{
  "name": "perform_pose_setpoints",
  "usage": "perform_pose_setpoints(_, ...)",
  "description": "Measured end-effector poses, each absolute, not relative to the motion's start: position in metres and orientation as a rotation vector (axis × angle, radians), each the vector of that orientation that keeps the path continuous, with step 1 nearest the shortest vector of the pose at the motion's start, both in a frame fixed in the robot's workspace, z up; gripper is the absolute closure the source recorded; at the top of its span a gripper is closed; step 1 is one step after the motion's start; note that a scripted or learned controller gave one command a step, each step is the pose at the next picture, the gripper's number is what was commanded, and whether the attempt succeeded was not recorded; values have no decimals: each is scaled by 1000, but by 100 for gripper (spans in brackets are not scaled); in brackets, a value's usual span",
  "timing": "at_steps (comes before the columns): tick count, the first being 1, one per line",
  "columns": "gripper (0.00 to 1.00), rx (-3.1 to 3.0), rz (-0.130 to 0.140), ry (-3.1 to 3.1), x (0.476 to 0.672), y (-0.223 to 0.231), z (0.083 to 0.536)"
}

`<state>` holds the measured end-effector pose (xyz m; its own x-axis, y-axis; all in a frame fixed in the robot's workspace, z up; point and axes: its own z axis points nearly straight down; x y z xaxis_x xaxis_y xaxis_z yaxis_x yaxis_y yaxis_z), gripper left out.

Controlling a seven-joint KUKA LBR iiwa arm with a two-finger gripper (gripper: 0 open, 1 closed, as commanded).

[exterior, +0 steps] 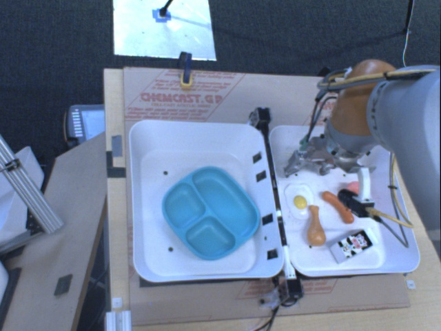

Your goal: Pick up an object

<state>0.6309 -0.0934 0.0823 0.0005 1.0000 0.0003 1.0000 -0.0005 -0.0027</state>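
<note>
**Finger state unreadable over the right bin**

Fingers first: you cannot tell from this slanted view whether they are spread or closed, because the grey metal of the gripper [301, 163] reads as one cluttered shape. You can see nothing between them.

You will find the gripper low over the back left part of the right bin [406, 257], close to the divider between the two bins. The arm [406, 126] comes in from the right, with its orange band above the wrist.

Your candidates for picking all lie in the right bin, in front of the gripper:

- The fried egg toy [300, 202], white with a yellow yolk, lies just in front of the gripper. Whether the two touch you cannot tell.
- The orange drumstick [315, 226] lies just in front of the egg, its thick end toward the front wall.
- The orange sausage [337, 207] lies slantwise just right of the egg.
- A small pink piece [353, 187] shows behind the sausage, partly hidden.
- The small patterned box [353, 245], black and white, lies near the front wall.

Look to the left bin [148, 185] and you see one thing, a blue divided plate [210, 212], flat on the floor near the middle.

Both bins rest on a cardboard sheet [207, 95] with red print.
</note>
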Motion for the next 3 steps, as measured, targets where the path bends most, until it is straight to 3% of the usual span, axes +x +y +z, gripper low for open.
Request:
perform_pose_setpoints(1, 100, -2223, 0, -2221, 632, -94, 93)
perform_pose_setpoints(3, 100, -2224, -4, -2224, 625, -96, 196)
